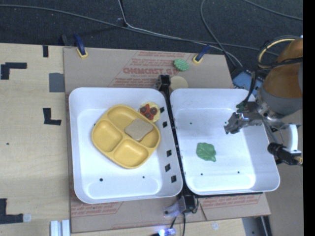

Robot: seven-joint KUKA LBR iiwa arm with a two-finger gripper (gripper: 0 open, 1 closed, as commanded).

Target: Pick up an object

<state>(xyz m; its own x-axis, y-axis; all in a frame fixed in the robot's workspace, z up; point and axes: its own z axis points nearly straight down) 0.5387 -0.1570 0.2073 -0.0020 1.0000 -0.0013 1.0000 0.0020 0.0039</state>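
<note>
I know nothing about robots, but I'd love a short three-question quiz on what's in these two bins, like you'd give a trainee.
1. True or false: the green leafy piece lies in the same bin as the yellow divided plate.
2. Multiple choice: the tan flat slice rests (a) on the yellow divided plate, (b) on the bench outside the bins, (c) beside the green leafy piece.
3. Fill in: the end effector hangs over the ____ bin as the camera sees it.

Key
1. False: the leafy piece is in the right bin, the plate in the left bin.
2. (a).
3. Right, above and to the right of the leafy piece, apart from it.
</note>
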